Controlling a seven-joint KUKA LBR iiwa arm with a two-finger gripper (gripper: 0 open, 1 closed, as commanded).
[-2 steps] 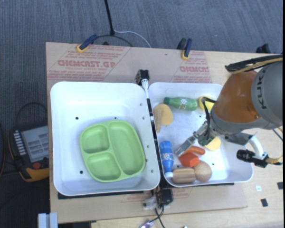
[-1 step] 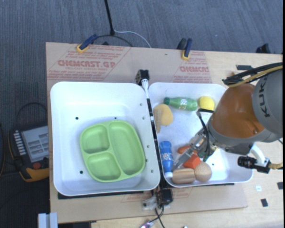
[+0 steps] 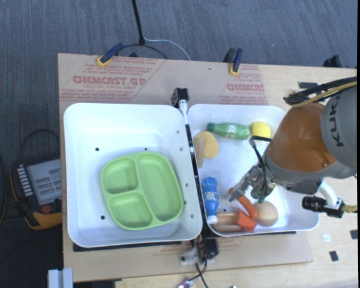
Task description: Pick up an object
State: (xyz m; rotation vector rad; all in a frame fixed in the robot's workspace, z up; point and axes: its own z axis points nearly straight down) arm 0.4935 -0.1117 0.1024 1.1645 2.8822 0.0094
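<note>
My gripper (image 3: 250,188) hangs low over the right bin (image 3: 300,224), just above an orange carrot (image 3: 247,212) and a tan egg-shaped object (image 3: 266,212). A blue bottle (image 3: 209,195) lies to its left, and a brown sausage-like piece (image 3: 225,222) lies along the front wall. Farther back rest a green bottle (image 3: 228,130), a yellow lemon (image 3: 261,129) and a tan rounded item (image 3: 206,145). Nothing shows between the fingers.
The left bin (image 3: 84,131) holds a green divided plate (image 3: 143,190). The arm's orange band (image 3: 300,138) covers the right bin's right side. Clamps (image 3: 234,61) and cables sit at the bench's back edge; a device (image 3: 36,185) lies on the floor at left.
</note>
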